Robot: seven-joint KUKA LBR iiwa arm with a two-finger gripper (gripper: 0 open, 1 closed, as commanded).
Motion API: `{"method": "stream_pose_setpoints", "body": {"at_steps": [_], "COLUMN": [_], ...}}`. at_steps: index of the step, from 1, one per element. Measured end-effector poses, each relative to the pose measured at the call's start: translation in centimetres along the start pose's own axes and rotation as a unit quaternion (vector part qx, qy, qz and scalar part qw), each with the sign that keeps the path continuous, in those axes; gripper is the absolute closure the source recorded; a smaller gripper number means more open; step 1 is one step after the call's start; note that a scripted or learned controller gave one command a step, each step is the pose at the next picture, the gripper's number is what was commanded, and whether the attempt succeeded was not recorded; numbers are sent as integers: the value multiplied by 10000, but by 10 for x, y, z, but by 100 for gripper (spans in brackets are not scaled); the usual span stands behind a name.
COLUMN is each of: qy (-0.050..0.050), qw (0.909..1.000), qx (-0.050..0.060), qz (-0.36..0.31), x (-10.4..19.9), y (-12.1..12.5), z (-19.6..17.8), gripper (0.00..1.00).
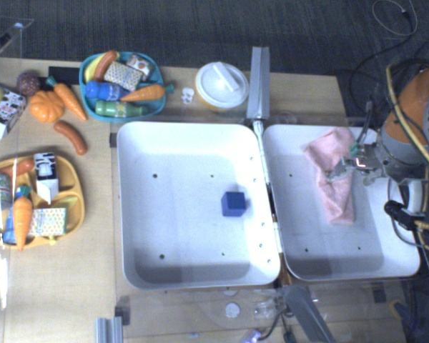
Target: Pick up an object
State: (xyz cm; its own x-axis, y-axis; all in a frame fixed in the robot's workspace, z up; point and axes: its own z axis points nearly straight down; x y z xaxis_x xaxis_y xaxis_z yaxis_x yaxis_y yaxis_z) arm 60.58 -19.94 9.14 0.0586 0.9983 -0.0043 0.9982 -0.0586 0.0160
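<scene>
A small blue cube [234, 203] lies near the middle of the left bin [150, 191], right of centre. A crumpled pink cloth [327, 156] lies in the right bin [307, 249], stretching from its upper middle down toward the centre. My gripper [345, 168] reaches in from the right and sits over the cloth's right side, with the grey wrist and orange band [415, 98] behind it. The cloth beneath the gripper is partly hidden. I cannot make out whether the gripper touches the cloth.
On the bench to the left are a blue bowl [121, 84] of toy food, a yellow plate [36, 199] of toy food, and loose toy vegetables [57, 109]. A white lidded bowl [222, 84] sits behind the bins. Cables [415, 213] hang beside the right bin.
</scene>
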Motion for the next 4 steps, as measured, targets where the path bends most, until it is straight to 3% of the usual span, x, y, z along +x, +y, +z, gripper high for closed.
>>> {"method": "stream_pose_setpoints", "body": {"at_steps": [1,2,3,4], "qy": [11,23,4,13], "qw": [9839,9704,9487,9484], "qx": [-6,18,-28,-9], "qz": [-1787,-2414,-3163,-3171], "x": [41,26,56,55], "y": [11,-26,-55,20], "z": [0,-4,-2,0], "gripper": [0,0,0,0]}}
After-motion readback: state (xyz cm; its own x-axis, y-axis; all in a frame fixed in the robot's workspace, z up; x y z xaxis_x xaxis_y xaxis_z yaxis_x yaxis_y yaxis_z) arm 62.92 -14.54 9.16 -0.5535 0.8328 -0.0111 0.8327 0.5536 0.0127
